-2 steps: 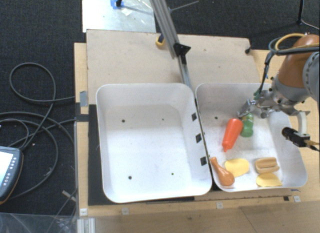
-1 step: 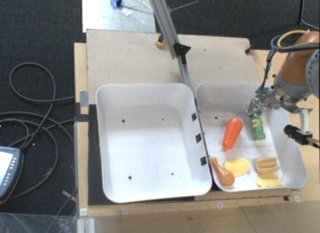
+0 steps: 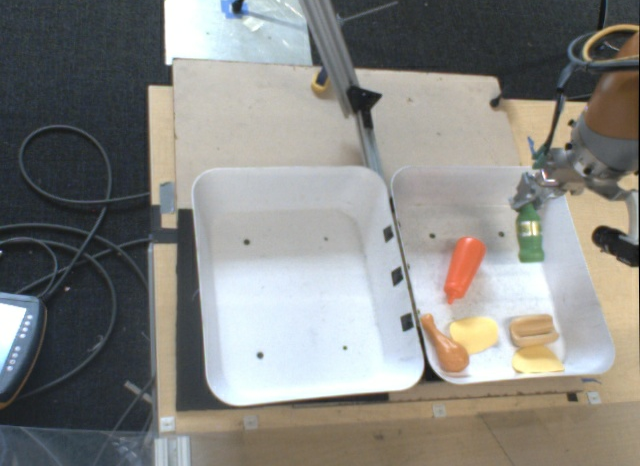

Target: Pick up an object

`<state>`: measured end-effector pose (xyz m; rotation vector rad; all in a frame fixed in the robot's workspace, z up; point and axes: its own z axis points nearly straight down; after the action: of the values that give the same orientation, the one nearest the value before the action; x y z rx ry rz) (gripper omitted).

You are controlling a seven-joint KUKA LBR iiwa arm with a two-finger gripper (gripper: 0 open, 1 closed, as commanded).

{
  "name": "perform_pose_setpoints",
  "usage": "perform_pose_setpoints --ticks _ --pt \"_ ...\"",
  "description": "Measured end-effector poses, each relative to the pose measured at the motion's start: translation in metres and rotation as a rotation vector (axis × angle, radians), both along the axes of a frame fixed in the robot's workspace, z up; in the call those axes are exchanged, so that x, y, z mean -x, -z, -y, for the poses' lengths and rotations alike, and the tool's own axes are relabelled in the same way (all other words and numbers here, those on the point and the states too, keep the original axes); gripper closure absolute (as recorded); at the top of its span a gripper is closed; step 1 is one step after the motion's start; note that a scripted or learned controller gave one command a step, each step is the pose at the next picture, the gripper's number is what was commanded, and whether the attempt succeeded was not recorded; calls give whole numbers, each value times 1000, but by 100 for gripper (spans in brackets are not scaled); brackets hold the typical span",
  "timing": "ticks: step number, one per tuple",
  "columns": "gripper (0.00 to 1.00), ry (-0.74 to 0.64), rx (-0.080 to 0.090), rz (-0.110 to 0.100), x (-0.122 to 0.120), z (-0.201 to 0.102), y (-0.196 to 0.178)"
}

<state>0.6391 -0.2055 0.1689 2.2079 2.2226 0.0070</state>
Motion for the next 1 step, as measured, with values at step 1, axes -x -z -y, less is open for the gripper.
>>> perform_pose_setpoints --ticks 1 --pt "100 3 1 0 -2 11 -56"
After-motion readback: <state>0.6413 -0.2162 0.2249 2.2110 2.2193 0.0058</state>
